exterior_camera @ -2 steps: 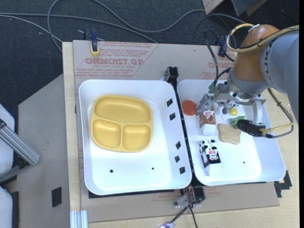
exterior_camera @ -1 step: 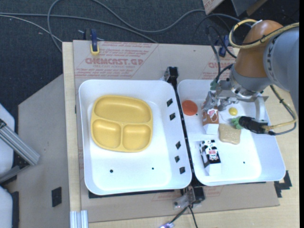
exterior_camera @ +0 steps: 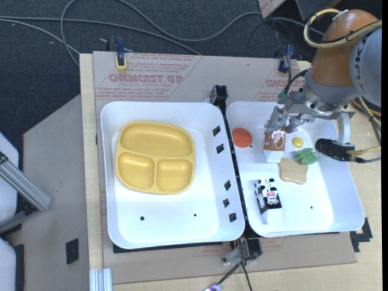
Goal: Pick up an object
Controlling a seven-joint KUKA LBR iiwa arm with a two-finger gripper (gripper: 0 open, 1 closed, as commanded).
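Observation:
In the right bin [exterior_camera: 339,205] lie several small items: an orange ball [exterior_camera: 242,137], a brown and white carton [exterior_camera: 274,144], a small yellow piece [exterior_camera: 297,142], a green piece [exterior_camera: 307,156], a slice of toast [exterior_camera: 294,172] and a black and white carton [exterior_camera: 268,196]. My gripper [exterior_camera: 282,123] hangs at the bin's far side, directly over the top of the brown carton and touching or nearly touching it. The arm's wrist hides part of the bin's far right corner.
The left bin [exterior_camera: 206,217] holds a yellow divided plate [exterior_camera: 156,156]. A black divider with clips [exterior_camera: 227,162] runs between the two bins. Cables [exterior_camera: 339,150] trail along the right bin's right side. A blue clamp [exterior_camera: 120,52] sits at the board's far left.

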